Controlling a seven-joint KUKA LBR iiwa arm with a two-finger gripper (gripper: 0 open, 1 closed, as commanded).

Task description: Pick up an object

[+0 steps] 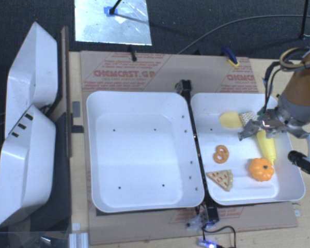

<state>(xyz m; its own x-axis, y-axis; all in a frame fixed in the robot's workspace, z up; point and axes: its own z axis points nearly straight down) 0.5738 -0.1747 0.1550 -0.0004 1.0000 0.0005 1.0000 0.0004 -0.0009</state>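
I see the gripper (259, 126) low in the right bin (287, 194), touching the yellow bottle's (267, 146) top; whether it is clenched I cannot tell, so nothing counts as lifted yet. Just below it lie the orange pumpkin (261, 169), pretzel (221, 154) and pizza slice (220, 179) (all resting). The desk (144, 68) is cardboard-covered.

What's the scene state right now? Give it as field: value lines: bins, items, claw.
left bin: white, shallow
right bin: holds all five items
items: pale yellow round piece; yellow corn-like piece; orange pretzel; pizza slice; orange pumpkin
claw: over right bin's far side, beside the pale yellow round piece, above the corn-like piece's top end
grasp: cannot tell
arm: enters from the right
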